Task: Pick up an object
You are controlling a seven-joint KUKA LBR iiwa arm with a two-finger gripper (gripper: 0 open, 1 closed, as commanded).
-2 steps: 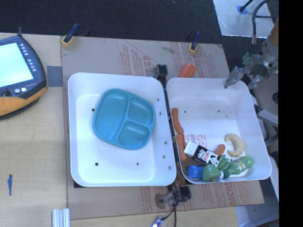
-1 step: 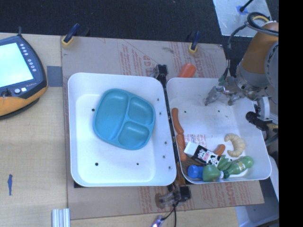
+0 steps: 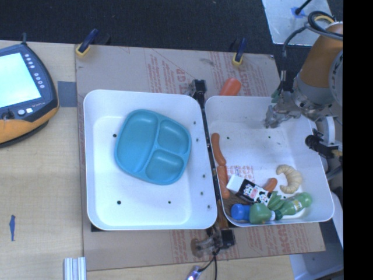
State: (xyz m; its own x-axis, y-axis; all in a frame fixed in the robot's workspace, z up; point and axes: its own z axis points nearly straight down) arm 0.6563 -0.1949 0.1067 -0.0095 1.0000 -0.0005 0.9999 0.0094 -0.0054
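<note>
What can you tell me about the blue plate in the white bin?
The blue plate is a light blue tray with rounded corners, and it looks like plastic. Raised ridges split it into three sections: one large on the left, two smaller on the right. It lies flat and right side up, turned slightly askew, on the floor of the left bin. Nothing sits in it or touches it besides the bin floor.

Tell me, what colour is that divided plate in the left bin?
Light blue; the camera view shows the divided plate plainly.

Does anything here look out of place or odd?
One orange toy lies outside the bins, on the board behind the right bin. The other toys are piled in that bin's near corner.
</note>
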